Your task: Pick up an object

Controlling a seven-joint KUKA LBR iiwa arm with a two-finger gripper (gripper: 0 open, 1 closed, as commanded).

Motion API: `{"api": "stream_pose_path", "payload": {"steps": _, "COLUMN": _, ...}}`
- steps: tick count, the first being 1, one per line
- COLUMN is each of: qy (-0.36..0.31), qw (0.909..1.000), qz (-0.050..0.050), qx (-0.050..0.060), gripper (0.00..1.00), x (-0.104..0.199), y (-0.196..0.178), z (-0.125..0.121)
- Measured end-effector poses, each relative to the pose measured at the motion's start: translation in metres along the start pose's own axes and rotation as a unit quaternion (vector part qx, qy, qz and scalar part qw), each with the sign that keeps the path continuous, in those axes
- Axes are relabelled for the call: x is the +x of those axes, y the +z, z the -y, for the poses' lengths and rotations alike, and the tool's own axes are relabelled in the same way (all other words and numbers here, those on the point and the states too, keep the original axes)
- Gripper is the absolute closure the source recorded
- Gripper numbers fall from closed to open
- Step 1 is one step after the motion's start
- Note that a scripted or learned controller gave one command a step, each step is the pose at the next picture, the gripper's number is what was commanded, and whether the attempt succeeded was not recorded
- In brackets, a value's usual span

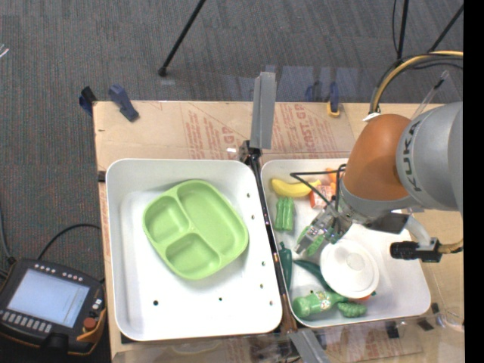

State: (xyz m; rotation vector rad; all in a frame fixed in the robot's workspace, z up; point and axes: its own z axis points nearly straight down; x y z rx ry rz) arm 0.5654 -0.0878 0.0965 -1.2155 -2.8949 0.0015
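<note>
The gripper (314, 238) hangs low in the right bin (420, 278), near its left wall, over a crowd of toys. I cannot tell its state. Banana (291, 187) at the far edge, cucumber (284, 213) just below, white bowl (349, 270) beside the tool. Packed this tight, it could nudge neighbours or grab two.

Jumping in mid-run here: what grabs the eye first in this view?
The bright green divided plate lying alone in the left bin. Next, the arm's orange band looming over the right bin, with the gripper down among the clutter there: a yellow banana, green toys and a white bowl.
</note>
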Motion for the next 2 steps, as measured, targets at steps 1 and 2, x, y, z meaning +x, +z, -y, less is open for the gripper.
{"api": "stream_pose_path", "payload": {"steps": 1, "qy": -0.013, "qw": 0.9999, "qz": 0.003, "qx": -0.004, "gripper": 1.0, "x": 0.036, "y": -0.095, "z": -0.06}}
{"api": "stream_pose_path", "payload": {"steps": 2, "qy": 0.081, "qw": 0.9967, "qz": 0.002, "qx": -0.002, "gripper": 1.0, "x": 0.053, "y": -0.159, "z": -0.102}}
